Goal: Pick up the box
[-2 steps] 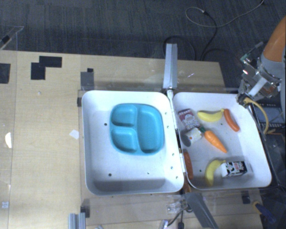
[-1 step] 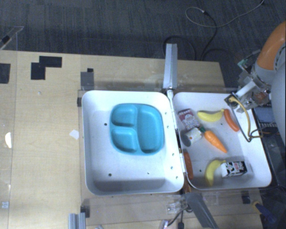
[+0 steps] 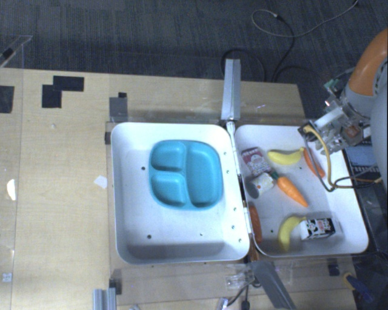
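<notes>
The arm is cut off at the picture's edge. Its gripper hangs over the right bin's far right corner, and I cannot tell how wide it is. The box lies near the bin's near right corner, just beside a banana.

Pale wood bench under even light — black tape marks at far left; dark carpet beyond, thin cable looping across.
</notes>
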`<state>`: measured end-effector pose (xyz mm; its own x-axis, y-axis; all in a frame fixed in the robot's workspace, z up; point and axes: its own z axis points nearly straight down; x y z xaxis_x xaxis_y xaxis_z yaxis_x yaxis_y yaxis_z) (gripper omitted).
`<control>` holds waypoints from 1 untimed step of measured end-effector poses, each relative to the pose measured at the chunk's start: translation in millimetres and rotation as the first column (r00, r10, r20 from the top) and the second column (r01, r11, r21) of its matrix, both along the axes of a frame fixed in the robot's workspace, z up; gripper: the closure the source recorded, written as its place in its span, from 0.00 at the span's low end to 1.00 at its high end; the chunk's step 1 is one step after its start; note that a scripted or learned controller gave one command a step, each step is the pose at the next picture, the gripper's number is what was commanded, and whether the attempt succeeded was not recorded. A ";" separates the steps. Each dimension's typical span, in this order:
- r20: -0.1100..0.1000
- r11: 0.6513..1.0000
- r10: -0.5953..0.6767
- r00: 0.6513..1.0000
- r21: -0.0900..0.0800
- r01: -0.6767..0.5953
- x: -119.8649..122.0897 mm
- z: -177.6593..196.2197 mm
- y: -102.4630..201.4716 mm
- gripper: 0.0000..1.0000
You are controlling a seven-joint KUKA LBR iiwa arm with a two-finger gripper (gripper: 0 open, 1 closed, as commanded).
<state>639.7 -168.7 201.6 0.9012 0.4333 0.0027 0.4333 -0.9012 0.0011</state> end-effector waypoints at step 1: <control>0.003 1.000 0.010 1.000 -0.001 -0.010 1.8 11.7 1.8 1.00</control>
